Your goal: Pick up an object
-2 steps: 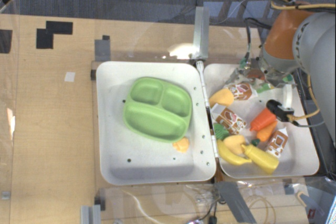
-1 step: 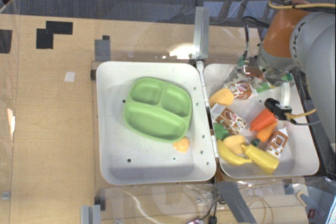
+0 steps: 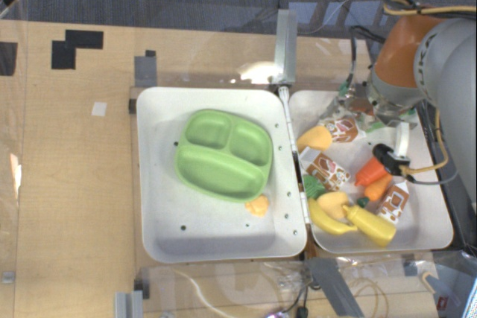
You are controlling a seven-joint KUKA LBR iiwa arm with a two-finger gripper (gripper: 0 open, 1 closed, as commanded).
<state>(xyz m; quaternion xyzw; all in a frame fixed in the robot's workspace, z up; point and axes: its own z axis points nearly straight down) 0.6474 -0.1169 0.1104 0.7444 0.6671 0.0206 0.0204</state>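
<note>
We see the gripper (image 3: 362, 103) low over the far end of the right bin (image 3: 428, 229), tucked under the grey wrist with its orange band. We cannot tell whether it is spread or pressed together, and nothing shows pinched in it.

Just beside it, toward the near left, lies a brown-and-white snack packet (image 3: 343, 130), flat, glossy and crinkled. We judge this the nearest candidate, and reaching it should take only a short shift that way and a drop. Its long axis seems to run roughly across the bin, though the wrist hides part of it.

Further out, a smooth yellow-orange toy fruit (image 3: 314, 138) rests near the wall between the bins. A second packet (image 3: 328, 171) lies nearer the front, and a tapered orange toy carrot (image 3: 370, 173) sits mid-bin. A curved plastic banana (image 3: 330, 217) touches a yellow squeeze bottle (image 3: 371, 226) at the near end.

In the left bin (image 3: 164, 223) sits a green divided plate (image 3: 223, 153), and both bins stand on the pale wood tabletop (image 3: 74, 160).
</note>
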